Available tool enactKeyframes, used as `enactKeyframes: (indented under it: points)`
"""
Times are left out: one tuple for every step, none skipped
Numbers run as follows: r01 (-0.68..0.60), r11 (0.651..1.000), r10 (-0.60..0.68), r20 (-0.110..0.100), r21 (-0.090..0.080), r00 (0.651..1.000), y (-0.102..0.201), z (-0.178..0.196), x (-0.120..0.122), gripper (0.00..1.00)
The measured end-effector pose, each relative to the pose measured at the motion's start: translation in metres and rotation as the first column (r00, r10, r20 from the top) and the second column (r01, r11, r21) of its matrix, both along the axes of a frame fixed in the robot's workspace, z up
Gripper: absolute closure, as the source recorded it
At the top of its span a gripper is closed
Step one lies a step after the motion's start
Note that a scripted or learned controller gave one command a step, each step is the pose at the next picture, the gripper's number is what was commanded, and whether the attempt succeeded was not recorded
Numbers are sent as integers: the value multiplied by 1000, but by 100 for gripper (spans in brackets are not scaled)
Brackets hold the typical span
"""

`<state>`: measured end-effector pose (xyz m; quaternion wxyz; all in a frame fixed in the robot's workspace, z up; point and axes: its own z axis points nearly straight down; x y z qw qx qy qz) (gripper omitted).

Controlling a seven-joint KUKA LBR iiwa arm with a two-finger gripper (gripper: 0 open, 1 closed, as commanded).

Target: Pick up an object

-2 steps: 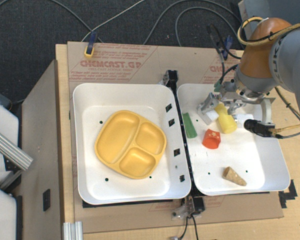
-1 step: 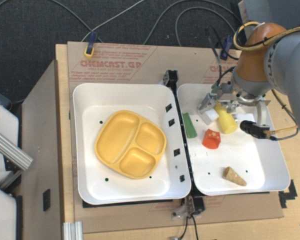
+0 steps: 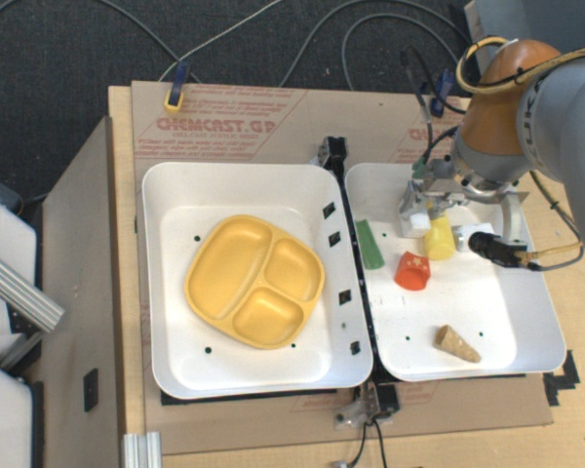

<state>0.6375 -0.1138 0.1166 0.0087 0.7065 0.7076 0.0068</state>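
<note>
Glossy smooth plastic: two shallow white bins (image 3: 166,291), yellow three-compartment tray (image 3: 255,281), flat green strip (image 3: 370,245), red chunk (image 3: 412,271). Matt tan wedge (image 3: 456,343), rough-looking. Matt brown printed cardboard sheet (image 3: 224,115) underneath. Dark textured carpet-like floor (image 3: 58,47).

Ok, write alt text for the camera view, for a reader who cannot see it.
A grey robot arm reaches from the right over the right white bin, its gripper at a yellow block, beside a red piece, a green block and a tan wedge. The left bin holds a yellow divided tray.
</note>
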Motion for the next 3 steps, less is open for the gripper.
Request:
enactKeyframes:
  points:
    - [0,1000,1,-18,2,1000,7,62,1,100]
    - [-1,1000,1,-15,2,1000,7,116,3,100]
    - [-2,1000,3,-26,5,1000,54,123,-34,100]
